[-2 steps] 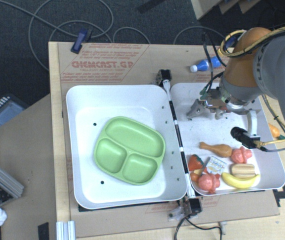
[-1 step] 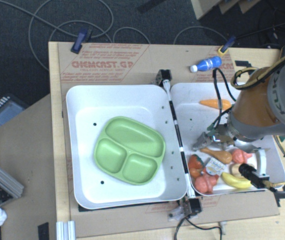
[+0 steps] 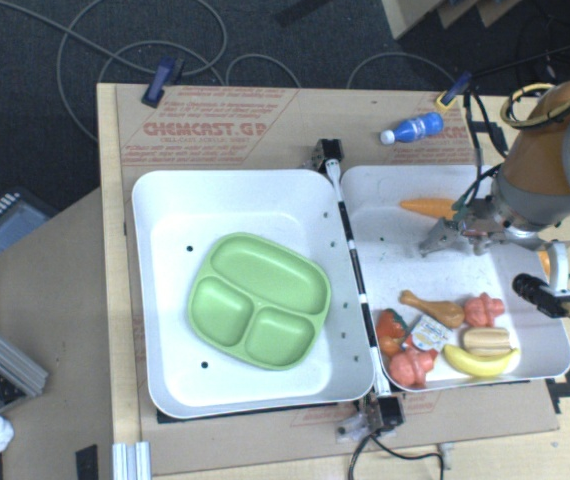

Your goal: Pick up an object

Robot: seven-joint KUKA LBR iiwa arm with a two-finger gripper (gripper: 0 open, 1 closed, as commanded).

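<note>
My gripper (image 3: 457,245) hangs low over the back half of the right bin (image 3: 385,188), open, with bare bin floor between its fingers. An orange carrot (image 3: 425,208) lies just behind and to the left of it, apart from the fingers. Toward the bin's front sit a tan chicken drumstick (image 3: 433,309), a yellow banana (image 3: 480,362), a hot dog (image 3: 487,340), a red pepper (image 3: 390,330), a small white packet (image 3: 425,335) and two pink toys (image 3: 483,310) (image 3: 411,368).
The left bin (image 3: 165,208) holds a green divided plate (image 3: 258,300). A blue bottle (image 3: 413,128) lies on the bench behind the right bin. A blue clamp (image 3: 160,81) grips the bench's back left edge. Cables trail across the floor beyond.
</note>
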